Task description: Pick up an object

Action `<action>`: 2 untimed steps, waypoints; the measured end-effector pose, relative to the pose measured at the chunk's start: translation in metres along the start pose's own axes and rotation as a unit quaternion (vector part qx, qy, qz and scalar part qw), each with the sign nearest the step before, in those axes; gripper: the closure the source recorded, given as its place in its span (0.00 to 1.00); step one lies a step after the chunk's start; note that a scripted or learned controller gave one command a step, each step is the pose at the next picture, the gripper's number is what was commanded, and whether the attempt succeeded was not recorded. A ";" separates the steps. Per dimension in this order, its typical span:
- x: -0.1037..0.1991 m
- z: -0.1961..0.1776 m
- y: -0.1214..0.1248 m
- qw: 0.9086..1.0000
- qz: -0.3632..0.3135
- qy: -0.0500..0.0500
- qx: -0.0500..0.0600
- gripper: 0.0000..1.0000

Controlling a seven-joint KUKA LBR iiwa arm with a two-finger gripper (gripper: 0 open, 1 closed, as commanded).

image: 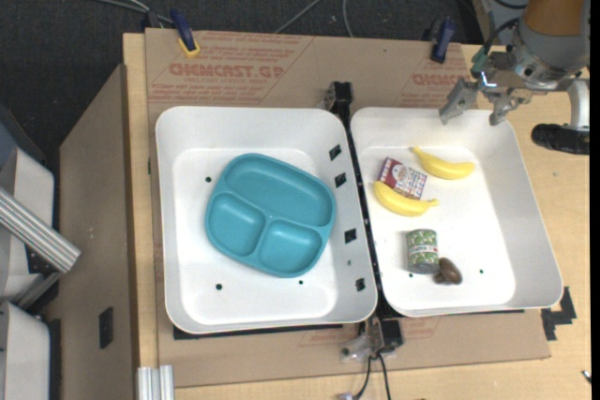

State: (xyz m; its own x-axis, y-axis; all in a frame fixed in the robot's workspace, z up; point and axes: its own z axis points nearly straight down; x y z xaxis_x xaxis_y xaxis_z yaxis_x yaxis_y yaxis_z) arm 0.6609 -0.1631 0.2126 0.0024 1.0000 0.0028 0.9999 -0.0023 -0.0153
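Above the far edge of the right shallow white plastic bin (pixel 525 201), the two-finger gripper (pixel 478 108) hangs with its fingers spread wide and nothing between them. All things it could pick lie lower in this bin, well apart from it.

Near the middle of the bin, two yellow plastic bananas (pixel 444 166) (pixel 401 200) lie on both sides of a small red-and-white carton (pixel 402 177), and both seem to touch it. I judge this as the main risk: if the fingers come down here, they can catch two things together, or push the carton away and close on air. A curved banana can also turn and slip out of the fingers.

Toward the near edge, a small green-labelled can (pixel 422 250) stands just beside a dark brown rounded lump (pixel 449 272). The can may fall over if a finger strikes its rim.

Count: two bananas, one carton, one can, one brown lump. The left white bin (pixel 178 145) carries one teal plastic divided plate (pixel 270 214).
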 end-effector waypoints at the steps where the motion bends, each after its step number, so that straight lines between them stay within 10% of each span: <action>1: 0.000 -0.009 0.003 1.000 -0.001 -0.001 -0.007 0.00; 2: -0.008 0.037 0.003 1.000 -0.001 -0.001 -0.005 0.00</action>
State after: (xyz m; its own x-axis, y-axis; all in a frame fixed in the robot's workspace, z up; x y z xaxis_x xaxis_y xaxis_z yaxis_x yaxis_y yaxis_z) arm 0.6629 -0.1708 0.1753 0.0005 1.0000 0.0012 1.0000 -0.0005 -0.0054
